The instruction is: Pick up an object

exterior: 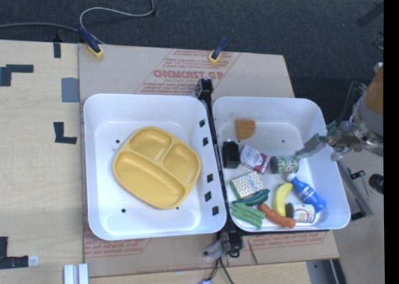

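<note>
Crowded against the front wall of the right bin [324, 114] lie the small things: a green bean pod [248, 215], an orange carrot [276, 215], a yellow banana [283, 197] and a blue bottle [307, 193] with a white cap, all touching or nearly so. Just behind them in the same bin rest a patterned green-and-white box [247, 184], a dark green cucumber [252, 199], a small printed can [285, 164], a pink-and-white packet [252, 157], a black block [231, 154] against the bin's left wall, and an orange-brown slice [245, 129] farther back by itself.

At the right bin's right rim the gripper [310, 147] reaches in, its grey tip pointing toward the can, which lies just to its left and slightly forward, apart from it. Nothing sits between the fingers; whether they are spread or pressed together cannot be told.

Left of the right bin, the other bin [100, 114] holds a yellow divided tray [157, 166], tilted askew.
</note>
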`<action>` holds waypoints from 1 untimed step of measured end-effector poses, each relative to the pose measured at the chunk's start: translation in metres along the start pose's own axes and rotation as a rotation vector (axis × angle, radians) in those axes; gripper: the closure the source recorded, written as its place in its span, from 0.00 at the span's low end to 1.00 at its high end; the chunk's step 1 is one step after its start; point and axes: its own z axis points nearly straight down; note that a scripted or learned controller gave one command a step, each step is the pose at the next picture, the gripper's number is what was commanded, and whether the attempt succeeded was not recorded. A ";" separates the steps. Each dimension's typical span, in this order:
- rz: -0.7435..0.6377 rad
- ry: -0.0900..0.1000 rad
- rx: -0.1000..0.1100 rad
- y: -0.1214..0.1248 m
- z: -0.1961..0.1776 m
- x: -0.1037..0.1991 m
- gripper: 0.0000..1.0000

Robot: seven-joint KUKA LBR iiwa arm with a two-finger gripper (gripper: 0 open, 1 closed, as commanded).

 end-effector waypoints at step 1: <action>0.001 0.002 0.001 -0.020 0.135 -0.010 0.00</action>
